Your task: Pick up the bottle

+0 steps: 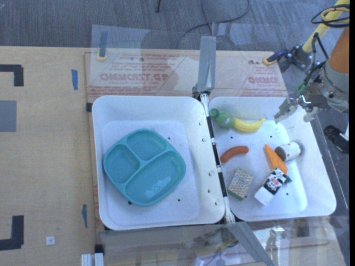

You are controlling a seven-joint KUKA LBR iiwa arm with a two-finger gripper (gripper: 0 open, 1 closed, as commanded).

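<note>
A small green bottle [221,117] with a dark cap lies at the far left corner of the right bin [319,165], touching the left end of a yellow banana [248,125]. My gripper [294,112] hangs over the far right part of the same bin, well to the right of the bottle and beyond the banana's other end. Its two fingers [282,111] stand apart, so it is open, with nothing between them.
The right bin also holds a red sausage [234,153], an orange carrot [274,158], a white and brown piece [290,150], a black-and-white carton [271,186] and a small patterned box [240,183]. A teal divided plate [144,166] lies in the left bin [105,115].
</note>
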